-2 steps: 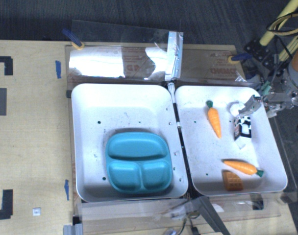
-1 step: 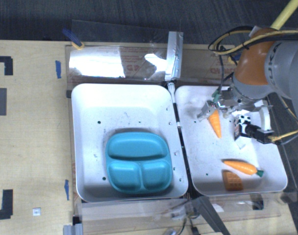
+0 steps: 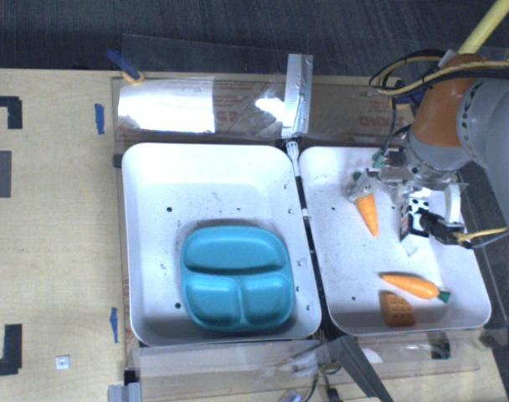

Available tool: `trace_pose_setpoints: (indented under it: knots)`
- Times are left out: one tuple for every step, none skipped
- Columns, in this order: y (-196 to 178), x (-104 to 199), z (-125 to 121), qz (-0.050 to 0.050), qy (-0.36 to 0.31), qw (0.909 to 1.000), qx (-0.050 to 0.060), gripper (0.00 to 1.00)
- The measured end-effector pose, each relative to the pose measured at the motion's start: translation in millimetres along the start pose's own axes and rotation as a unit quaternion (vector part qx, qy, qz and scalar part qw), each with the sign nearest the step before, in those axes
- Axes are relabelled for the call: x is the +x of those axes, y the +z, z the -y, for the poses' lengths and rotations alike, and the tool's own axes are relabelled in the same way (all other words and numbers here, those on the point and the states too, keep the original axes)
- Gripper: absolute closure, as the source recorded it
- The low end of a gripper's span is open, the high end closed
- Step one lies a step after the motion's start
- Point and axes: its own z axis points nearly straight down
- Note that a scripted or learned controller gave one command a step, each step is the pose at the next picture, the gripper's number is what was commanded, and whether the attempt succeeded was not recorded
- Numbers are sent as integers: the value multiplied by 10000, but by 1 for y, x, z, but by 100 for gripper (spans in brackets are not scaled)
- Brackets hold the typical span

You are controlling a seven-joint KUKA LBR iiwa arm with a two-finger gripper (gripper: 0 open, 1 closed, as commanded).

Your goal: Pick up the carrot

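Observation:
Two carrots lie in the right bin (image 3: 338, 249). One small orange carrot (image 3: 368, 213) points toward the front, and its upper end sits right under my gripper (image 3: 378, 181) at the bin's back. Whether the gripper touches it is unclear. A second, longer carrot (image 3: 412, 286) with a green stub lies on its side near the front right of the same bin, well apart from the gripper. The grey arm with its orange band (image 3: 439, 115) reaches in from the right.
A brown waffle-like piece (image 3: 397, 310) sits at the right bin's front edge, just below the long carrot. A blue divided plate (image 3: 236, 276) rests in the left bin (image 3: 154, 182). Cables loop above the arm at the back right.

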Motion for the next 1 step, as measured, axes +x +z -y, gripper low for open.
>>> trace_pose_setpoints:
  knots:
    - [-11, 1, -3, 11, -21, 10000, -29, 100]
